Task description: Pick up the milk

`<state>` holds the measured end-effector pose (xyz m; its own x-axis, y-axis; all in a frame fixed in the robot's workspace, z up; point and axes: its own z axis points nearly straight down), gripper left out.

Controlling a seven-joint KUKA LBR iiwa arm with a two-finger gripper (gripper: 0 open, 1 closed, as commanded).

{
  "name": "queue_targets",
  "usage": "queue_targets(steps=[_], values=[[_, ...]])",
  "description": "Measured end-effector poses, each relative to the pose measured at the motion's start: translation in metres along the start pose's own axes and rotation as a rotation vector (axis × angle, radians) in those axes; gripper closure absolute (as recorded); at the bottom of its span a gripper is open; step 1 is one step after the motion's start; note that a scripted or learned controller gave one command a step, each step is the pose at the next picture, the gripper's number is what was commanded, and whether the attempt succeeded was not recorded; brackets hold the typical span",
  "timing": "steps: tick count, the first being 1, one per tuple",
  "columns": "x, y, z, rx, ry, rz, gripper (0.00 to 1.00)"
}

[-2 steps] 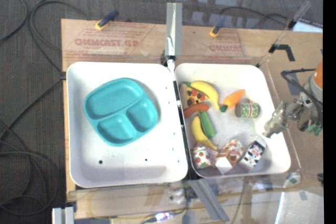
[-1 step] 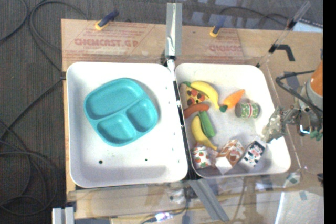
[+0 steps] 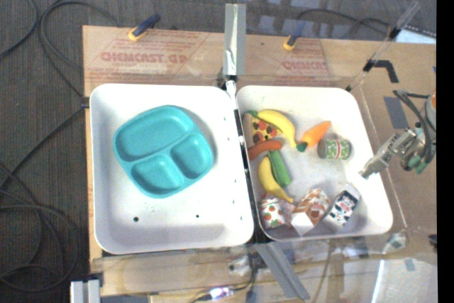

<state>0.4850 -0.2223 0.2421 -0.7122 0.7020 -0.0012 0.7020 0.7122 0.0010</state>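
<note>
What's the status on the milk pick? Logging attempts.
Gripper over the right white bin's right rim, holding nothing. Small black-and-white cow-print milk carton in that bin's front right corner, untouched. Brown-and-white carton close beside it.

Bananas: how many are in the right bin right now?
2. One banana lies at the bin's upper left beside the pizza slice; the other banana lies below it, under a green vegetable. More could be hidden.

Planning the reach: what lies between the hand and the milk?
In the camera view, just bare white bin floor and the right bin's rim separate the hand from the milk.
</note>
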Motion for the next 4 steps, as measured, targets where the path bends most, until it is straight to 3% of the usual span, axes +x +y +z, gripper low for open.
queue_targets(steps=[1, 2, 3, 4], values=[[-0.002, 0.002, 0.014, -0.001, 0.001, -0.572, 1.0], [0.0, 0.0, 0.037, -0.002, 0.001, -0.952, 1.0], [0.016, 0.035, 0.005, -0.005, -0.002, -1.451, 1.0], [0.017, 0.029, -0.002, -0.007, -0.001, -1.923, 1.0]])
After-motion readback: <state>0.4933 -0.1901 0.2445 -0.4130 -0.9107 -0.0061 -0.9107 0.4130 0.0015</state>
